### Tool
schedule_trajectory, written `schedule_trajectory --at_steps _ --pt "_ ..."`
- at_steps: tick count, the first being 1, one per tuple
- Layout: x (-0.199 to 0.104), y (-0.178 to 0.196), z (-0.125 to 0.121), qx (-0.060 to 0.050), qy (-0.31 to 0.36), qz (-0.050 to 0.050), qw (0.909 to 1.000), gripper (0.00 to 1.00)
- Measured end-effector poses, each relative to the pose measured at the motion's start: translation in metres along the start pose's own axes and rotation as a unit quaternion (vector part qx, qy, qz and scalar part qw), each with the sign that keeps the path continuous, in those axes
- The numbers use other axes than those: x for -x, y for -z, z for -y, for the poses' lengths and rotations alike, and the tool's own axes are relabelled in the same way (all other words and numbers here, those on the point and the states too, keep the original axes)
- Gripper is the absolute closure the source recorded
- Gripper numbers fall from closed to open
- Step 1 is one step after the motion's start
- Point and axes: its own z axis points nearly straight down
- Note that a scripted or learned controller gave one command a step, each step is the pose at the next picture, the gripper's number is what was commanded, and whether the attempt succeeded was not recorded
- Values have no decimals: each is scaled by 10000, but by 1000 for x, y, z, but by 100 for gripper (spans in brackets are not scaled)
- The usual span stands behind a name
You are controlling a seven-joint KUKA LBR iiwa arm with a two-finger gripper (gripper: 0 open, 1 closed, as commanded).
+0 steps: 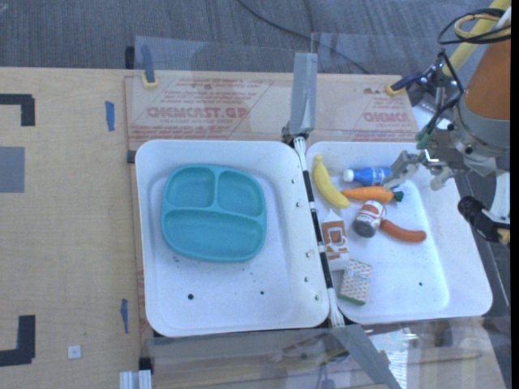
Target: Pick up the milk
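Right bin (pixel 454 290) holds milk carton (pixel 334 244), banana (pixel 327 183).

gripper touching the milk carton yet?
Apart. The camera view shows the gripper over the right bin's far right side, near the blue bottle, with the carrot and bare bin floor between it and the milk carton by the divider.

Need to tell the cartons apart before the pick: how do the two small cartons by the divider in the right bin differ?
The brown-and-white carton sits further up along the divider; the green-patterned carton lies below it, nearer the bin's front edge. The brown-and-white one runs along the divider, while the green-patterned one is turned at an angle. Both are small, boxy, lying in the right bin.
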Motion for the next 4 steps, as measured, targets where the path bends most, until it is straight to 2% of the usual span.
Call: schedule_trajectory --at_steps 1,2,3,4 --pt "-69 -58 19 1 516 -1 9987 0" --pt "-1 -103 -31 17 575 7 9983 0" --pt "3 -169 -4 47 1576 4 9875 0" --pt "-76 -72 -23 22 2416 8 9704 0"
